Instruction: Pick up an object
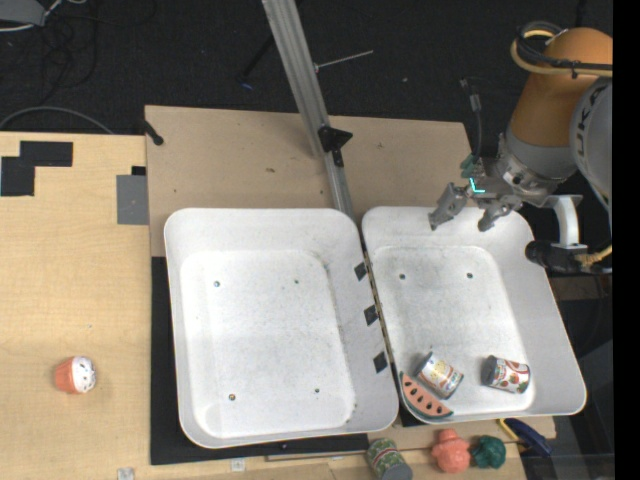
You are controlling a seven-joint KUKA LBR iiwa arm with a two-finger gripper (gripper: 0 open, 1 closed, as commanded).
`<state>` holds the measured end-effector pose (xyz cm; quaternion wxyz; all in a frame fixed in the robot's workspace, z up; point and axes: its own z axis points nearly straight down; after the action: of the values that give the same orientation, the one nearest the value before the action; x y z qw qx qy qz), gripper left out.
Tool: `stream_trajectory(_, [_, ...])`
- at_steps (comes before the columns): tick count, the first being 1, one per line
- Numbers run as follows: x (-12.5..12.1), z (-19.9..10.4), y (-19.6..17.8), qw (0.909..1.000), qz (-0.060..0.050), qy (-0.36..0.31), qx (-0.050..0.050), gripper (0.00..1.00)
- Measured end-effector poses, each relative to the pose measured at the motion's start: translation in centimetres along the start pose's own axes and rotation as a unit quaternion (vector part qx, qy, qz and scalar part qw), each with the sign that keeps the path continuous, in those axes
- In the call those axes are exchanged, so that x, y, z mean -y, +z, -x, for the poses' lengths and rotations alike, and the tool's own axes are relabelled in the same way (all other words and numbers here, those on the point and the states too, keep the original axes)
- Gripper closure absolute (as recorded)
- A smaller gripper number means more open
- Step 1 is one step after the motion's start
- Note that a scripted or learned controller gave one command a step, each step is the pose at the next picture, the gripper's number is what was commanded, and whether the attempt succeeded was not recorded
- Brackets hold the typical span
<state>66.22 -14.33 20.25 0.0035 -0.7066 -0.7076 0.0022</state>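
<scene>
Two white bins sit side by side on the table, and all my candidates are bunched at the near edge of the right bin (470, 298): one silver can (438, 375), one red-and-white can (506, 374), one watermelon slice (425, 400) lying against the near-left rim. That makes three pickable things in there, all low in the corner, probably slid or dropped there. The left bin (260, 318) holds nothing I can make out. My end effector (474, 211) hovers over the far rim of the right bin, fingers spread apart, nothing between them, well apart from the cans, so I judge the reach hasn't started. Outside the bins: one small orange-and-white figure (75, 375) on the wood at left, plus three bits past the near edge — one dark can (386, 458), one pink toy (451, 451), one green toy (488, 452). Those look spilled, out of play.
</scene>
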Motion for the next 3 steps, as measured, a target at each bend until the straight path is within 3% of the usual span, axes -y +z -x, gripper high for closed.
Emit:
stream_trajectory(1, [-0.1,0.0,-0.3,1.0000,0.002,-0.001,0.001,0.00])
stream_trajectory(3, [0.5,-0.7,8.6,1.0000,0.000,-0.002,0.000,0.00])
